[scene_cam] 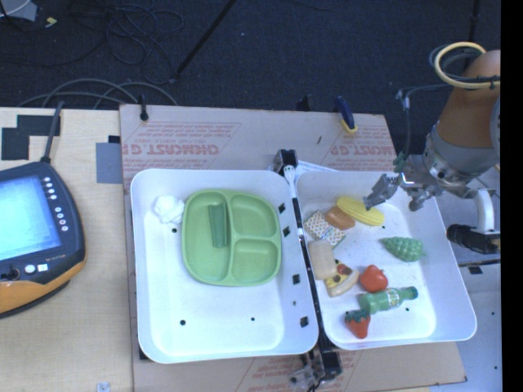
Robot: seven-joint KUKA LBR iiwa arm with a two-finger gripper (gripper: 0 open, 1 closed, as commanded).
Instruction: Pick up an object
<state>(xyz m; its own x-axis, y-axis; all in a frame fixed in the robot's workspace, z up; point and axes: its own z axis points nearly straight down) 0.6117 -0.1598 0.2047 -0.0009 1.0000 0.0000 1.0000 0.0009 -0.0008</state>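
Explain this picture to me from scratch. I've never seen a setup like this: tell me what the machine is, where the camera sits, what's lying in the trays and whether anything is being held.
The picture comes from one fixed camera above a bench, looking down at a slant. The machine at the right is a robot arm, grey and orange, ending in a two-finger gripper with its fingers spread. Nothing sits between them, so nothing is held.

Two shallow white bins lie side by side. The left bin holds a green divided plate with a green stick in one compartment, and a small white lump beside the plate. The right bin holds toy food: a yellow piece near the gripper, a green bunch, a tomato, a green bottle, a strawberry and several more.

At the far left lies a handheld screen controller.
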